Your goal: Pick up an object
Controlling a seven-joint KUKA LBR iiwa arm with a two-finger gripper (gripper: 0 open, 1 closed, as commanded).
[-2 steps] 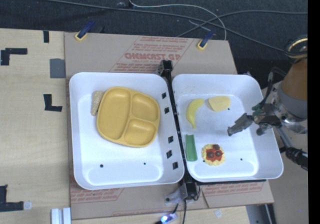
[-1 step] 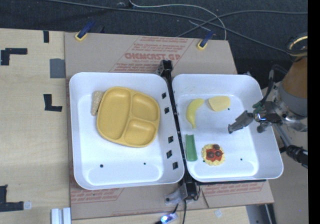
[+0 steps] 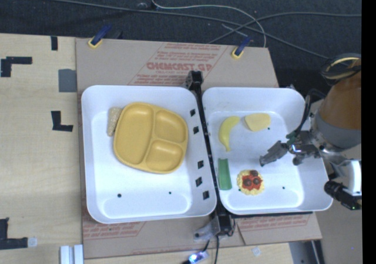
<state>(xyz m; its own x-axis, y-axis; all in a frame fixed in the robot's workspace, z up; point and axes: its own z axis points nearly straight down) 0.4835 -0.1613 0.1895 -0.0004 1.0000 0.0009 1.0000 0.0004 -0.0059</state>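
The right bin [image 3: 294,101] holds a yellow banana [image 3: 228,130], a pale yellow slice [image 3: 257,122], a green stick [image 3: 224,173] and a round yellow piece with red topping [image 3: 251,181]. My gripper [image 3: 271,157] hangs over the bin's right half, pointing left. It is above and to the right of the round piece and below the slice. Nothing shows in its grasp.
The left bin [image 3: 94,157] carries a yellow divided plate [image 3: 150,137], with a tan sponge-like piece [image 3: 113,120] poking out at its left edge. A black divider [image 3: 202,139] runs between the bins. The arm's grey body [image 3: 341,122] stands past the right bin's rim.
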